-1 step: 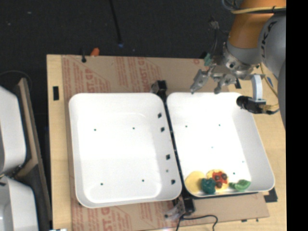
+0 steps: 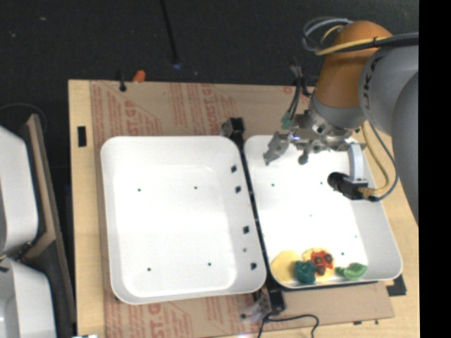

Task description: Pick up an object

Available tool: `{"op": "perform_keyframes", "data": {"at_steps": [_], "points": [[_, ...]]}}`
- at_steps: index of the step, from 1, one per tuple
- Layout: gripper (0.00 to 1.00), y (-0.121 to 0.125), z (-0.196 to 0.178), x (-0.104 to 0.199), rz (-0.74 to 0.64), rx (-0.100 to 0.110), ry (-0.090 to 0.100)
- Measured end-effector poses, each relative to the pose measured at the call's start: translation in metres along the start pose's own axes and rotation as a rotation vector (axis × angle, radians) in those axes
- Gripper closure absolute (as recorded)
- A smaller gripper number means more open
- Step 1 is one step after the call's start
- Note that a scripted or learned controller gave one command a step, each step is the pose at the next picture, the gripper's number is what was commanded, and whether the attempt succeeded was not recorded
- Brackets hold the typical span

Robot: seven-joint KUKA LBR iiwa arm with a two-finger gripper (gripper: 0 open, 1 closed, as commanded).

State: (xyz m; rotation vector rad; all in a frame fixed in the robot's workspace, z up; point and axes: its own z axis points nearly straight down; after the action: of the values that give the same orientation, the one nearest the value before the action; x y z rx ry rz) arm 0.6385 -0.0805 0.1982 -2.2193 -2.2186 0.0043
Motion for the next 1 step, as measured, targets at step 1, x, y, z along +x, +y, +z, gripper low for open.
{"op": "perform_keyframes", "data": {"at_steps": [1], "points": [[0.0, -0.0379, -0.0028, -0.0122, 0.002, -0.005, -0.001]]}}
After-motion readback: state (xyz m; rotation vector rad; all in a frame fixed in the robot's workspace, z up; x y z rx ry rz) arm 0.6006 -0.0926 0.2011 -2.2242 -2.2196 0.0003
